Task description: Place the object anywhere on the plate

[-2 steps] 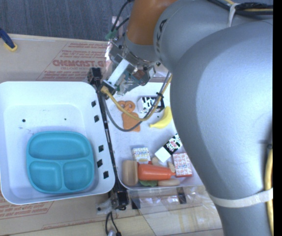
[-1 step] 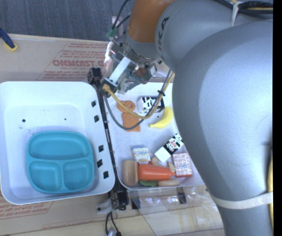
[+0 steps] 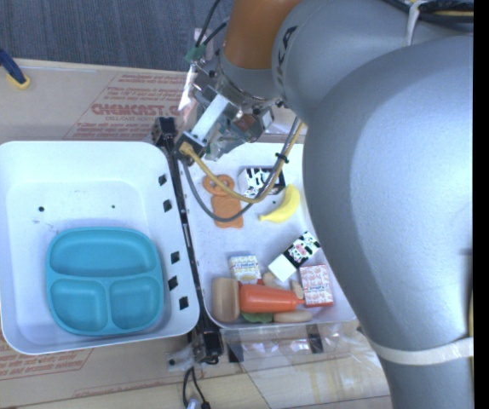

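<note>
Orange toy pieces (image 3: 221, 198) lie in the right bin (image 3: 338, 313) just near-side of the gripper (image 3: 213, 143), whose hold I cannot tell, while the blue plate (image 3: 104, 279) sits well apart in the left bin (image 3: 6, 228).

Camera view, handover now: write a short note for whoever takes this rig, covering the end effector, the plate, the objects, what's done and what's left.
End effector: over the far left corner of the right bin; nothing visibly held.
Plate: blue, divided, in the left bin, nothing on it.
Objects: all in the right bin. Banana, orange flat piece and black-and-white item mid-bin; carrot, small cartons and others along the near edge.
Done: no placement yet.
Left: grasp one object, carry it to the plate, release.
</note>
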Controlling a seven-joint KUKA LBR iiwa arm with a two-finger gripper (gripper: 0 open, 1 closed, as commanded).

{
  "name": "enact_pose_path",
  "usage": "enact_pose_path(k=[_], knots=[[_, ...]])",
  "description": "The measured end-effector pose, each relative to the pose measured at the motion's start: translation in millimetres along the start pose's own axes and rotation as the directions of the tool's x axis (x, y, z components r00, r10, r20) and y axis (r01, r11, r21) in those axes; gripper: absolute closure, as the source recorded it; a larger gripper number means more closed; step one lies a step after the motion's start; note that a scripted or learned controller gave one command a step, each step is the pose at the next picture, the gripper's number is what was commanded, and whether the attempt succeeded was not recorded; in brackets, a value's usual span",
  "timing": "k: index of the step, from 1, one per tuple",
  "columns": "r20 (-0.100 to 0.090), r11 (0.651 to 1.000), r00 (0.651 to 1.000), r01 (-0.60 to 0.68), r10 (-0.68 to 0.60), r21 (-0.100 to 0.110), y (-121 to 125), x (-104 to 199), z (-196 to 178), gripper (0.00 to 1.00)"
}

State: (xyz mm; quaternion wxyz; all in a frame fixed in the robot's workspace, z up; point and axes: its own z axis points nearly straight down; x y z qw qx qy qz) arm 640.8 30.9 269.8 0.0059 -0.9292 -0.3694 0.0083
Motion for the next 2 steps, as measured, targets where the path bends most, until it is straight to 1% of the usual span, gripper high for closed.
enact_pose_path(k=[2], knots=[[0.003,1.0,1.0,0.01,-0.01,0.006,-1.6,1.0,-17.0,1.0]])
